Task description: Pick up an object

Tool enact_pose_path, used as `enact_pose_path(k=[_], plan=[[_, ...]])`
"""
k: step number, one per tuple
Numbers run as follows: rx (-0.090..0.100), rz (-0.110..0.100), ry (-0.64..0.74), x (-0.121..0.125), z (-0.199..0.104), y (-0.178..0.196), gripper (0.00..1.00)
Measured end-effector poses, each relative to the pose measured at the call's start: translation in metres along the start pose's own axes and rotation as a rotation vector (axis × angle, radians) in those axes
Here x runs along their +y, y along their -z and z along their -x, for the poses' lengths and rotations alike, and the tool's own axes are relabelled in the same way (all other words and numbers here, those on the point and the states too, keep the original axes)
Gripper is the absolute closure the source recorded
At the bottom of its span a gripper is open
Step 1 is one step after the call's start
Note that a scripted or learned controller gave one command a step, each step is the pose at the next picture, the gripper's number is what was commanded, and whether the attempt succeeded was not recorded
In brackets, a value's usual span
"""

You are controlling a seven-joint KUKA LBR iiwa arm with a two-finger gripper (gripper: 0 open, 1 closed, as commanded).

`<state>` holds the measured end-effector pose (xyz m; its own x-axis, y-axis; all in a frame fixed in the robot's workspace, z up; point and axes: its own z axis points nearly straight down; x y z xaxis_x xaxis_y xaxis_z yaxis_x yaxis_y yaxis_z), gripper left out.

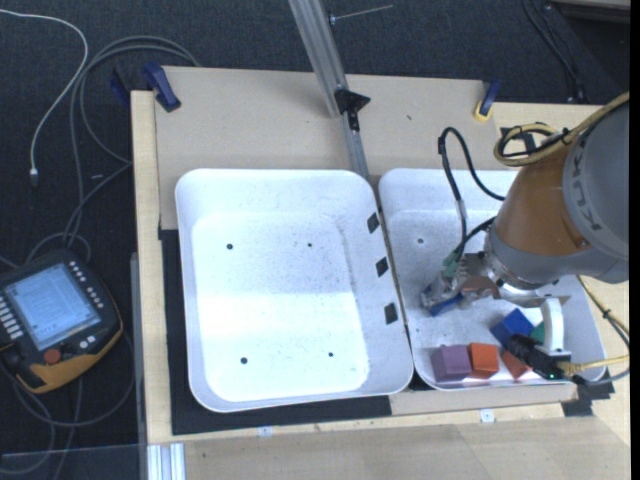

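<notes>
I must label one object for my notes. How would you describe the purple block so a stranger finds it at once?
Look in the right bin, along its near edge. The purple block is leftmost in the row there, beside an orange block; it alone is purple.

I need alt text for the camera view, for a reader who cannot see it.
A grey and orange robot arm reaches into the right white bin, its gripper low beside purple, orange and blue blocks. The left bin sits alongside.

We look down at a slant from one fixed camera above the surface (250,118), taking in both bins (200,193), with the arm (570,208) entering at right.
</notes>
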<state>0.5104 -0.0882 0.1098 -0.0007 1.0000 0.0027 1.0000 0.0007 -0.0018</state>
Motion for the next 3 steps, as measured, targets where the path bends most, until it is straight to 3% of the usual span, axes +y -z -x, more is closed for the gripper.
enact_pose_path(k=[1,2,3], plan=[[0.001,0.008,0.007,-0.029,-0.073,0.093,1.00],[-0.003,0.003,-0.001,-0.011,-0.052,0.089,1.00],[0.001,0.004,0.010,0.021,-0.141,0.089,1.00]])
